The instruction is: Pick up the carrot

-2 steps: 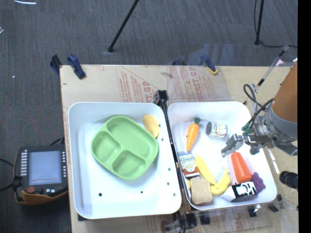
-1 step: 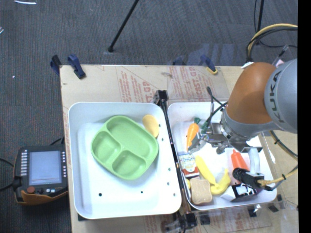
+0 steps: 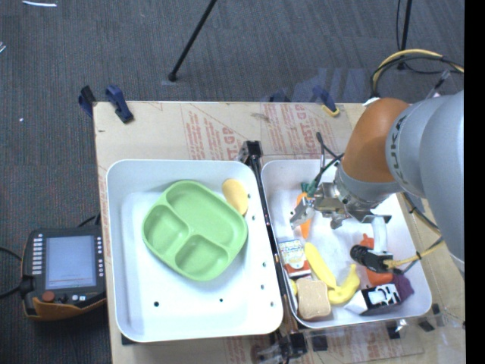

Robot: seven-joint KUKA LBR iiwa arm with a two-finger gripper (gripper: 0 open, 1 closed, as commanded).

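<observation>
The carrot (image 3: 301, 209) is a small orange piece with a green top, lying in the upper left part of the right bin (image 3: 282, 174). My gripper (image 3: 317, 209) hangs low over that bin, right beside the carrot and touching or almost touching it on its right side. The grey wrist and orange band (image 3: 375, 146) rise behind it to the right and hide part of the bin floor. Whether the carrot sits inside the gripper cannot be made out.
The right bin also holds a small packet (image 3: 291, 253), a banana (image 3: 331, 277), a bread slice (image 3: 313, 299), a purple item (image 3: 402, 286) and other toys. The left bin (image 3: 121, 203) carries a green divided plate (image 3: 195, 230) and a yellow piece (image 3: 236, 196). A pendant (image 3: 65, 268) lies at left.
</observation>
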